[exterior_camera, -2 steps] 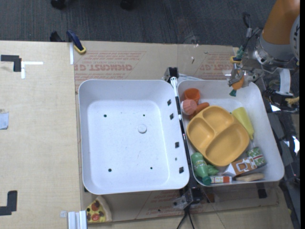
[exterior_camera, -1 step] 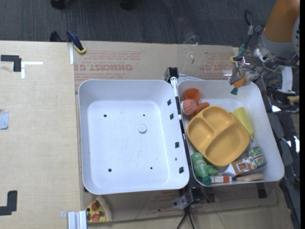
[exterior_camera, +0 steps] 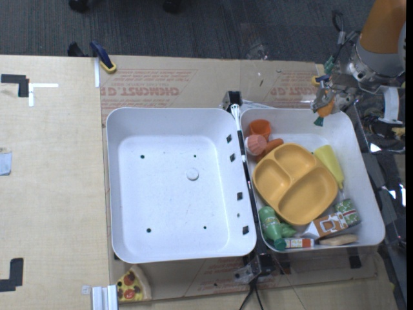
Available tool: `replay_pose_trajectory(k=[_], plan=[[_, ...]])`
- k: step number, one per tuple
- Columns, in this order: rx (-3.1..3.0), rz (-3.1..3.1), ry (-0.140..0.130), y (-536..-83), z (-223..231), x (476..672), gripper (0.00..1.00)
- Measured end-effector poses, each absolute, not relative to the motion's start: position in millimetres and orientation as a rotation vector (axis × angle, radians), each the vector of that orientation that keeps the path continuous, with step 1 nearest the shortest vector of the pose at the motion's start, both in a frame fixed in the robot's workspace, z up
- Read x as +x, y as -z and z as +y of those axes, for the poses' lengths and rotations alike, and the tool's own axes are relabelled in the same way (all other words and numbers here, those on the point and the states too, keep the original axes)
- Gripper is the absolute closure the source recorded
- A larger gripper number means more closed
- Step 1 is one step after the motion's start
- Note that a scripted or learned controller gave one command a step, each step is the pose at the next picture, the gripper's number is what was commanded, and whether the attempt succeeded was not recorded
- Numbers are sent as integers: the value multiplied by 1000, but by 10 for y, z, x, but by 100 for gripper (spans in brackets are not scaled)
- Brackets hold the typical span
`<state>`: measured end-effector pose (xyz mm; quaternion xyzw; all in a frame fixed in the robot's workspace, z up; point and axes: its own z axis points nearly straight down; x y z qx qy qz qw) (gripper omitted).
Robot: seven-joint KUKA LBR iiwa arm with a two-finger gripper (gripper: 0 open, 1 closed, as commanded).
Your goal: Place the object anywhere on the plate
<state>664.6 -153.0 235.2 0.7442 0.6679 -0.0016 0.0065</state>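
Now, plate (exterior_camera: 295, 183) in rt bin (exterior_camera: 359, 148), toys around

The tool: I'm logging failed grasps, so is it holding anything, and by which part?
The tool hangs above the right bin's far corner with something small and orange at its tip; whether that is gripped cannot be told.

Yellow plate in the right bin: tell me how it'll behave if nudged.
The plate looks like rigid, light plastic, so it would probably slide rather than bend. It lies tilted, partly on the green bottle and the packets, so a push on its rim may rock or shift it.
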Motion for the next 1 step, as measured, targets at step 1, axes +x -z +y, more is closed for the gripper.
replay_pose_trajectory(k=[1], plan=[[2290, 2152, 4, -1699, -961, 6587, 100]])
